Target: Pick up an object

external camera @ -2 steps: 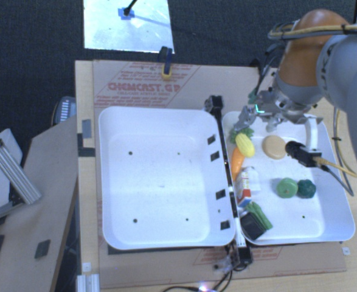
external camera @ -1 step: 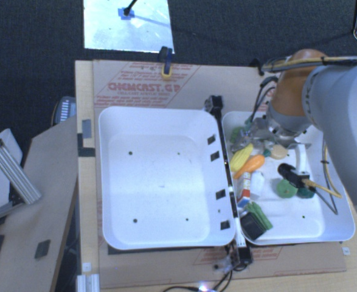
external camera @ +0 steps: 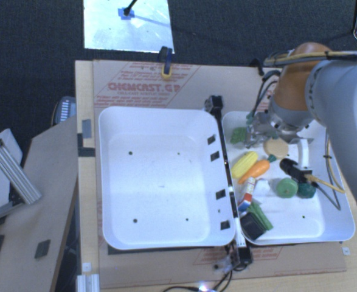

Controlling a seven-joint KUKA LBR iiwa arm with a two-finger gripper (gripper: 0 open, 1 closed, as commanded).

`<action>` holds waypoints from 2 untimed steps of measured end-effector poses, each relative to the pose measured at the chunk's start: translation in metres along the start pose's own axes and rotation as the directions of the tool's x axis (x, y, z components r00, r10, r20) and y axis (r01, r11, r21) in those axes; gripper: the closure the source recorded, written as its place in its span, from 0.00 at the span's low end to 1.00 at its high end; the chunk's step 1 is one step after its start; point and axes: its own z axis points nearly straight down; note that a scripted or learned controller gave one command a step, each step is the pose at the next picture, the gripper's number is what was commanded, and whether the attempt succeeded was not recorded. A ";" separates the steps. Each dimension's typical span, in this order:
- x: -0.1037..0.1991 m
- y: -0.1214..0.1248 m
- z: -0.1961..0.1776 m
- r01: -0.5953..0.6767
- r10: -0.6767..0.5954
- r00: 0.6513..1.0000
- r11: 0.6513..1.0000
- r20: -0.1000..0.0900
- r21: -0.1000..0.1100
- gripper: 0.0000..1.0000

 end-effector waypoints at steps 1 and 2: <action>0.061 0.005 -0.307 0.007 -0.007 1.000 1.000 0.000 -0.018 1.00; 0.157 -0.004 -0.448 0.013 -0.013 1.000 1.000 -0.005 -0.016 1.00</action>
